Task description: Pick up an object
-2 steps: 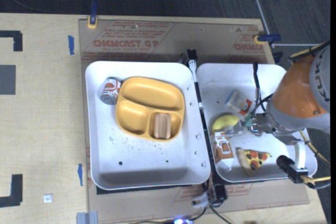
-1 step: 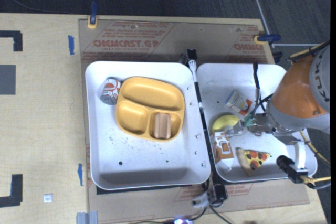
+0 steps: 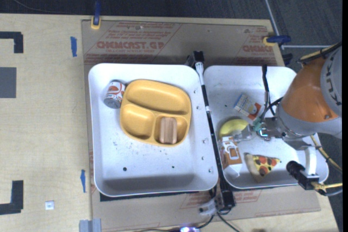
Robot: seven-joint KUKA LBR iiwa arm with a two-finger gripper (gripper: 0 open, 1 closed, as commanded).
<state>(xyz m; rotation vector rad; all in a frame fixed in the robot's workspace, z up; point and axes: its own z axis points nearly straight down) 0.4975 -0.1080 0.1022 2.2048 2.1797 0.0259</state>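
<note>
The right bin (image 3: 217, 84) holds a yellow lemon-like object (image 3: 232, 126), a toy pizza slice (image 3: 261, 163), a small orange and white box (image 3: 232, 152) and a blue, white and orange packet (image 3: 246, 103). My gripper (image 3: 254, 130) is low in this bin, right beside the yellow object's right end. The grey arm with its orange band (image 3: 307, 100) covers the bin's right side. I see nothing lifted off the bin floor.
The left bin (image 3: 109, 171) carries a yellow divided plate (image 3: 155, 108) with a brown block (image 3: 167, 130) in one compartment, and a crushed can (image 3: 113, 93) at its upper left. A black divider rail (image 3: 202, 95) separates the two bins.
</note>
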